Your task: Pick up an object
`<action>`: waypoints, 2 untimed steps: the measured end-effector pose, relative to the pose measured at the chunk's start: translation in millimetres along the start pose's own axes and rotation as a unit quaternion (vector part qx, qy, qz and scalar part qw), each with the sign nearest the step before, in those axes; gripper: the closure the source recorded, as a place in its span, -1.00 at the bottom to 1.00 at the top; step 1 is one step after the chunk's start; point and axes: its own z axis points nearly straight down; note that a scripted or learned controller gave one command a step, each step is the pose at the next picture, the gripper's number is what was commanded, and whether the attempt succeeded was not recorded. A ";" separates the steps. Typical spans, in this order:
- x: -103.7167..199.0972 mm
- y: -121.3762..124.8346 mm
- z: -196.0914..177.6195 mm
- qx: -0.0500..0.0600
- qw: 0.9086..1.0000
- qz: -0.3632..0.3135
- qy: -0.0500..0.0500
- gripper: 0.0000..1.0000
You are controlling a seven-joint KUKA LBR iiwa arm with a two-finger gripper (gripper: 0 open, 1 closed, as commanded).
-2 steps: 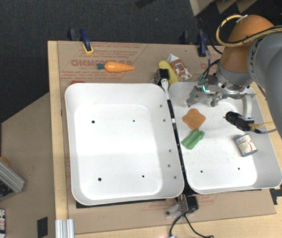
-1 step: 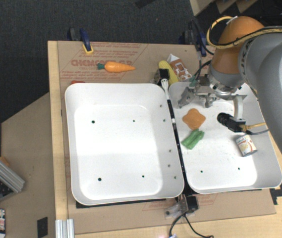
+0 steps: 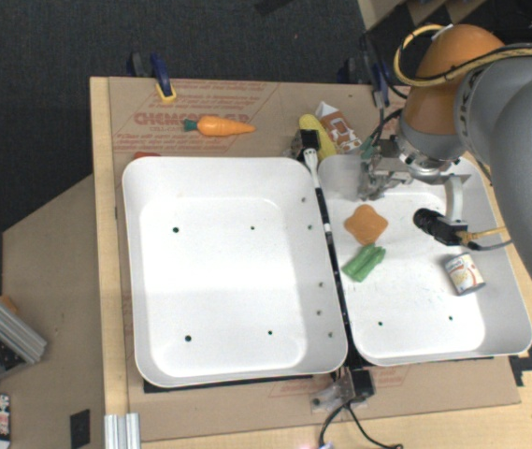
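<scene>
Looking at left bin [image 3: 219, 279] up front, butting against right bin [image 3: 415, 316]. Spotting white can [image 3: 463, 273], green piece [image 3: 363, 263] and orange chunk [image 3: 366, 223] lying apart in the right one. Seeing gripper [image 3: 370, 187] hanging over its far left corner, just past the orange chunk, honestly not making out whether open or closed. Noticing carrot [image 3: 221, 127] out on the bench [image 3: 107, 251].

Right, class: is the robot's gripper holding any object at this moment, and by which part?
Nothing is seen held: the gripper hangs over the right white bin, and the flat orange piece lies apart from it.
</scene>
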 end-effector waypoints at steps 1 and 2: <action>-8.3 -0.9 3.9 0.001 1.000 0.001 0.000 1.00; -8.1 -0.8 3.8 0.001 1.000 0.001 0.000 -1.00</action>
